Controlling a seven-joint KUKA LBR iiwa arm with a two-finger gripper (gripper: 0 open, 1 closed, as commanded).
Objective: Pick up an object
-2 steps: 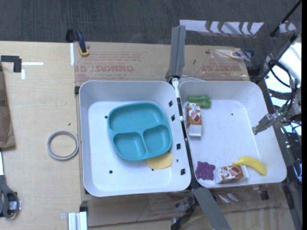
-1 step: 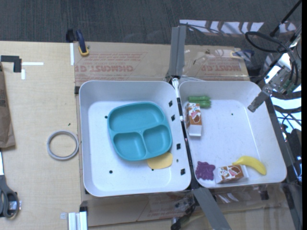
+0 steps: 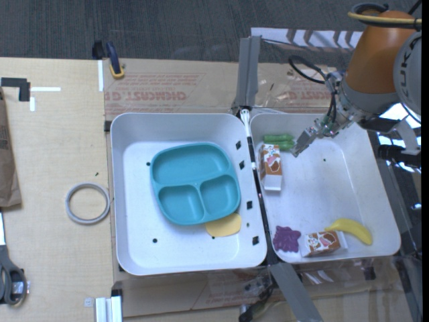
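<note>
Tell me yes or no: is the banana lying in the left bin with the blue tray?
No: the banana lies in the right bin, near its front corner beside a small carton, while the blue tray sits in the left bin.

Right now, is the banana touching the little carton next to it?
Touching. The camera view shows the banana lying against the upper right end of the little carton, with no white bin floor between them.
</note>
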